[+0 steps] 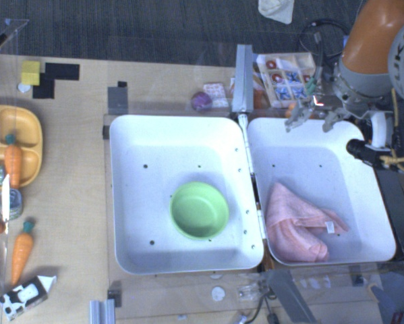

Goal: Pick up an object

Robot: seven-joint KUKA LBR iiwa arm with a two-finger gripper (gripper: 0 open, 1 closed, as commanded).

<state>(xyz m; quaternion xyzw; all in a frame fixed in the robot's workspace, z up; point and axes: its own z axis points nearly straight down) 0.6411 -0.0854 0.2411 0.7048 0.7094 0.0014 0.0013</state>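
The approach is under way: the fingers [311,118] hang spread and empty over the right bin's [363,181] far rim. Nearer in that bin lies the pink towel [296,225]; next, reach over it and descend.

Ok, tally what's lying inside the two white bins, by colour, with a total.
Green: 1, the bowl in the left bin
Pink: 1, the crumpled cloth in the right bin
Total: 2
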